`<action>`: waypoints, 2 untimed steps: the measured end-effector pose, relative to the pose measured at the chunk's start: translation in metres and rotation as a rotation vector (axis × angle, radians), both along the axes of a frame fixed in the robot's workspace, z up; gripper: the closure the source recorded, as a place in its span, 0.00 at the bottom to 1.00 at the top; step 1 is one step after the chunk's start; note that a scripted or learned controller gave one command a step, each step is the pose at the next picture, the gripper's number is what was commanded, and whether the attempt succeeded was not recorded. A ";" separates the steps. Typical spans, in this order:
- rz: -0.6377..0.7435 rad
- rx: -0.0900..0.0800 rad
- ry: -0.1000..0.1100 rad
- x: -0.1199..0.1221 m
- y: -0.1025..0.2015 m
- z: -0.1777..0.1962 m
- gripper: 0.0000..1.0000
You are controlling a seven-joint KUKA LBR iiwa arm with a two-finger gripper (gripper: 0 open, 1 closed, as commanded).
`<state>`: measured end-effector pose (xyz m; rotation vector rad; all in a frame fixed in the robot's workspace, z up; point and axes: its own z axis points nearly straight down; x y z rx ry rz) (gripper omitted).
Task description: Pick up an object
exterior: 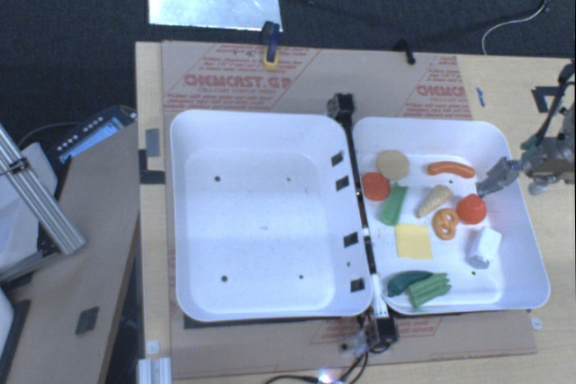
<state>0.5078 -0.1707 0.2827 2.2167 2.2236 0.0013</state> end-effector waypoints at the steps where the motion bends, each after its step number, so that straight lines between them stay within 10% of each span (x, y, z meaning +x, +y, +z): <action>1: 0.009 0.005 0.004 0.024 0.084 -0.050 0.00; 2: 0.005 0.003 0.005 0.048 0.126 -0.097 0.00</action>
